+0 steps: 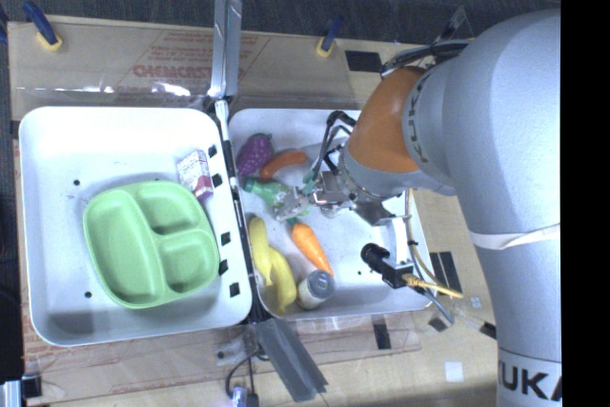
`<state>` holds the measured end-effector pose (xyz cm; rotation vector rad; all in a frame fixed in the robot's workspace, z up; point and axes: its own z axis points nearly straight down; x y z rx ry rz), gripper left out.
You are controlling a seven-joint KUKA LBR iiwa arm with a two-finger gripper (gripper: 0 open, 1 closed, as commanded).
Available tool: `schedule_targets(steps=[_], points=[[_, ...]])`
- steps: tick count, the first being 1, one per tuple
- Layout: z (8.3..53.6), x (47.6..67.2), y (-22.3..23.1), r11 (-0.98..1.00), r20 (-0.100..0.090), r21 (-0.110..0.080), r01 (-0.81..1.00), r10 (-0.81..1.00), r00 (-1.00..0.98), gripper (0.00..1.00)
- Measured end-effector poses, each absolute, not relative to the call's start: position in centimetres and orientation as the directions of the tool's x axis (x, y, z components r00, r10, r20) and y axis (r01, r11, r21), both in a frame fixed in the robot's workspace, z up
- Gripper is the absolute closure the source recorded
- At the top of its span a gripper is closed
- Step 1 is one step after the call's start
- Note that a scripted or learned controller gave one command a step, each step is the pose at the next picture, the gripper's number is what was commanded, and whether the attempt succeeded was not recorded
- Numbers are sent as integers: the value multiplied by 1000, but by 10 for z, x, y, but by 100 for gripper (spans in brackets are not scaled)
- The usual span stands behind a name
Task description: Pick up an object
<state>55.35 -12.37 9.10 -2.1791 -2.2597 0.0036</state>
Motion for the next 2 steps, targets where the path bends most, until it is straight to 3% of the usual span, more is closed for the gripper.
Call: schedule_targets(steps=[1,2], points=[[100,553,-123,41,1,-5,999,999,-41,100],[202,555,-66,123,1,-2,992,992,-123,100]])
